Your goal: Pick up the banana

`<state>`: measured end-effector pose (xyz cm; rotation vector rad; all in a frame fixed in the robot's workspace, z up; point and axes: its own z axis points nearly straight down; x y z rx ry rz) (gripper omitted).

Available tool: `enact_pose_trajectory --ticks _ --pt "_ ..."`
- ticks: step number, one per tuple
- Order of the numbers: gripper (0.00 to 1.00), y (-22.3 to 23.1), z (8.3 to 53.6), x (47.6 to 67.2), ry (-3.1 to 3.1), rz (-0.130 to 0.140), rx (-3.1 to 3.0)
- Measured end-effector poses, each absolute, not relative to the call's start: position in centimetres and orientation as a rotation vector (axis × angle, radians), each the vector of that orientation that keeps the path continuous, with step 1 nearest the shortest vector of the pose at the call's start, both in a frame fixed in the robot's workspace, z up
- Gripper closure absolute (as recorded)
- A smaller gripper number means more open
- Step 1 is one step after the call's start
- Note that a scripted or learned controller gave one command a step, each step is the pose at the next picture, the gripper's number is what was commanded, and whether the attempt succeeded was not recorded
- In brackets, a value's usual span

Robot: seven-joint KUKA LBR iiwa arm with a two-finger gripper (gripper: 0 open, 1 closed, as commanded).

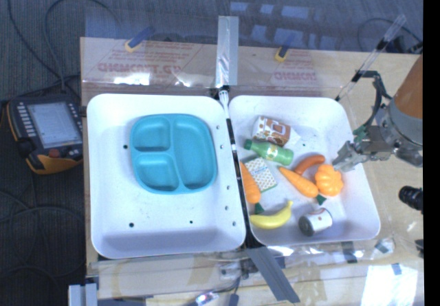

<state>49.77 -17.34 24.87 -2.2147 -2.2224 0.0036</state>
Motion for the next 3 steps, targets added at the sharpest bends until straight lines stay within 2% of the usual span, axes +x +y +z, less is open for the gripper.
enact_pose_trajectory --ticks 1,3 --pt "1.00 -12.2 31.5 50.9 -1.914 0.004 -2.491" --pt "1.00 -12.1 33.2 51.0 -1.918 0.014 -2.485"
